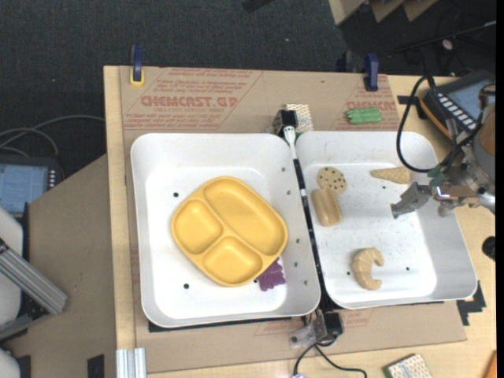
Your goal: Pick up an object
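1. Sitting in the left bin [150, 235], a yellow divided plate [228, 231] has a purple toy [272, 276] tucked at its lower edge.
2. Lying in the right bin [441, 274]: cookie [332, 180], bread roll [326, 207] with its long axis running top to bottom, croissant [367, 267] curving open to the right, and a pale wedge [391, 175] pointing left.
3. Hovering over that bin's right side, the gripper [409, 201] has its fingers spread, grasping nothing.
4. Descending here risks closing on bare floor, since every item lies apart from it.
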Action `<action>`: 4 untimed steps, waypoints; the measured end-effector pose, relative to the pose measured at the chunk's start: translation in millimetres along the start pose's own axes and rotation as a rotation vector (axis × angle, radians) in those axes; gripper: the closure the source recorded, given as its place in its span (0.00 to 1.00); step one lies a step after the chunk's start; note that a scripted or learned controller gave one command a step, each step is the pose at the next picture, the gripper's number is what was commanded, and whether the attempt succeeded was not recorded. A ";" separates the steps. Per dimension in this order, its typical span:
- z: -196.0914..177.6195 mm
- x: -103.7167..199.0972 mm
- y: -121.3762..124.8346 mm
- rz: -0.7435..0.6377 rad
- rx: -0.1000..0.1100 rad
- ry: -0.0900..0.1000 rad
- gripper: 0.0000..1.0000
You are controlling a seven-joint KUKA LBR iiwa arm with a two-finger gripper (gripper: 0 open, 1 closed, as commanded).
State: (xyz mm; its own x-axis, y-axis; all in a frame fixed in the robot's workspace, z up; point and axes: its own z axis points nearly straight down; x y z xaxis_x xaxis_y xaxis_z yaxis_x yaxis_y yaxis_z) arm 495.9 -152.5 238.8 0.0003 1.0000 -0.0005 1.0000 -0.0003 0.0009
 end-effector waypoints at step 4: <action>125.9 5.1 65.7 -0.001 0.000 0.000 0.00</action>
State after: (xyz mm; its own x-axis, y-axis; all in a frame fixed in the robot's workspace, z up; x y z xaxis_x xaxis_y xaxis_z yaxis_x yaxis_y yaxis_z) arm 561.8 -147.5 112.9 -0.0006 1.0000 -0.0003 1.0000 0.0006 0.0006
